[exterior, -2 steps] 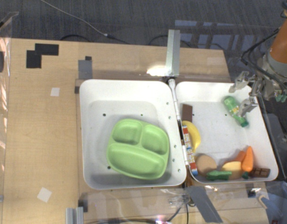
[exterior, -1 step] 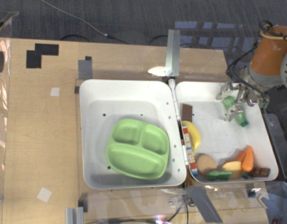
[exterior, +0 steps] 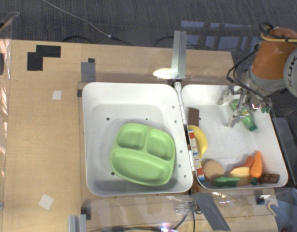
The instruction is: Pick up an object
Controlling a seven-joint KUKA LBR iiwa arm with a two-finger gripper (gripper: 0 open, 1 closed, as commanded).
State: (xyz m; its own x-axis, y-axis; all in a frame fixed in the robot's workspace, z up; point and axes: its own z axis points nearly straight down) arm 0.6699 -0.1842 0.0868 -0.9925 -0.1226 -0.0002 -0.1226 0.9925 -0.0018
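Observation:
My gripper (exterior: 228,111) hangs over the back of the right bin (exterior: 221,139), below the orange band of the arm. Its two metal fingers (exterior: 235,119) stand apart, open, with nothing between them. A small green object (exterior: 249,123) lies just right of the nearer finger, beside it and not gripped. Further forward in this bin lie a banana (exterior: 201,139), a brown bar (exterior: 193,115), a potato (exterior: 213,168), a carrot (exterior: 256,164), a yellow piece (exterior: 240,172) and a dark green piece (exterior: 227,181).
The left bin (exterior: 97,129) holds a light green divided plate (exterior: 143,153). A striped packet (exterior: 192,146) lies along the divider between the bins. A small brown block (exterior: 269,179) sits in the right bin's front corner. A metal post (exterior: 179,52) stands behind the bins.

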